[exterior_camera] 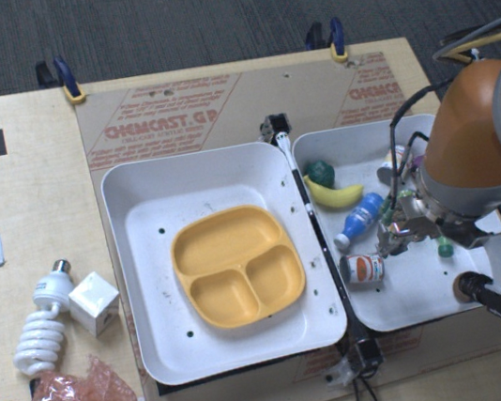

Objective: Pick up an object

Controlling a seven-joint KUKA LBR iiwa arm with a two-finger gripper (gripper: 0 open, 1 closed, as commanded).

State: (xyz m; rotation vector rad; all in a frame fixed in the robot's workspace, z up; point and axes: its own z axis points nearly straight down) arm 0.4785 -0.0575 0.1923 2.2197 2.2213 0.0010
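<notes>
Low on the right side, the gripper (392,240) hid its state above the can (364,269), which looked light, hard and best held round its middle.

The bench (32,203) bears two white bins (142,289), a bulb (43,325) and a small box (94,302).
</notes>
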